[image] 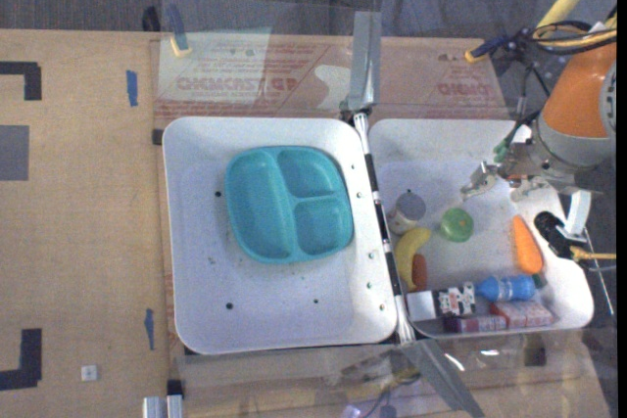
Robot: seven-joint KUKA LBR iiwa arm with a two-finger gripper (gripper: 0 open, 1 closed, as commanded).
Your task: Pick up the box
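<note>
The box (509, 314), long and flat with pink, white and dark print, lies along the front wall of the right bin (431, 144). A blue bottle (506, 289) rests right behind it. My gripper (495, 183) hangs over the back right part of that bin, well behind the box and apart from it. Its fingers are open with nothing between them.
In the right bin there are also an orange carrot (527, 246), a green cup (456, 224), a grey round lid (409, 207), a banana (409, 252) and a small red piece (419, 270). A teal divided plate (289, 203) lies in the left bin (196, 289).
</note>
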